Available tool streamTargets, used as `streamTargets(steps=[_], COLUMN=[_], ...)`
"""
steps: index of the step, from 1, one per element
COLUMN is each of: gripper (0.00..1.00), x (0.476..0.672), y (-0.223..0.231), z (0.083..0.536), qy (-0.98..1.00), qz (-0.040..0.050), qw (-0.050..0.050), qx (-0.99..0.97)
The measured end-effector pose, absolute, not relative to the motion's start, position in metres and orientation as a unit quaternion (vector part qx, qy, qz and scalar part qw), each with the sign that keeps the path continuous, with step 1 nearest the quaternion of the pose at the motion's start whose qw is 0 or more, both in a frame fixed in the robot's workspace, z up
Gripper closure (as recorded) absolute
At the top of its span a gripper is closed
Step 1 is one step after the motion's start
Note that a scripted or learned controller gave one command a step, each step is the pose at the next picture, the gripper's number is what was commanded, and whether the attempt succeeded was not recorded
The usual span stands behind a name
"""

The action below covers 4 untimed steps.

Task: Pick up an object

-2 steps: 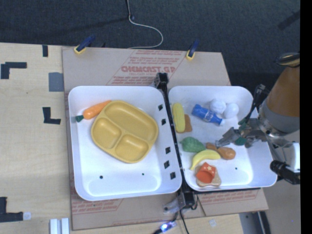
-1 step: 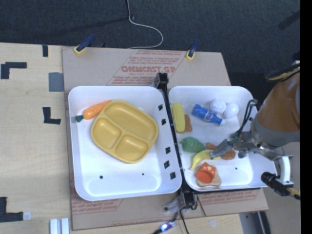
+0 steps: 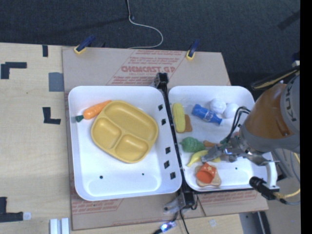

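My gripper [image 3: 213, 154] is low in the right bin [image 3: 243, 179], its dark fingers beside a yellow banana [image 3: 197, 156] and just above a red-and-tan toy food piece [image 3: 207, 175]. A green leafy piece [image 3: 191, 144] lies just left of the fingers. Further back in the same bin sit a yellow corn cob [image 3: 179, 117], a blue bottle [image 3: 206, 114] and two white balls [image 3: 218, 105]. I see nothing clearly gripped between the fingers.
The left bin [image 3: 83, 169] holds a yellow divided plate [image 3: 125, 130] and an orange carrot [image 3: 95, 109] at its back left. A black divider [image 3: 168, 130] runs between the bins. The arm's orange band [image 3: 270, 116] hangs over the right bin's right side.
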<state>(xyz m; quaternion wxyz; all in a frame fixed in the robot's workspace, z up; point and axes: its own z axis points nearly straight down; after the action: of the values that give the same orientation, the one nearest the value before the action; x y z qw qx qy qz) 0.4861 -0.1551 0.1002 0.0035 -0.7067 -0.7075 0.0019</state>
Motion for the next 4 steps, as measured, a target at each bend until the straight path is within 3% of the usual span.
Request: streamTargets(steps=[1,2,4], gripper=[0.0,1.0,1.0], x=[0.486,0.486,0.477], y=[-0.155,-0.154,-0.157], z=[0.084,0.095,0.199], qy=[-0.708,-0.708,-0.708], qz=[0.0009,0.0006,-0.0008], qw=[0.001,0.0,-0.001], qx=[-0.707,-0.707,-0.707])
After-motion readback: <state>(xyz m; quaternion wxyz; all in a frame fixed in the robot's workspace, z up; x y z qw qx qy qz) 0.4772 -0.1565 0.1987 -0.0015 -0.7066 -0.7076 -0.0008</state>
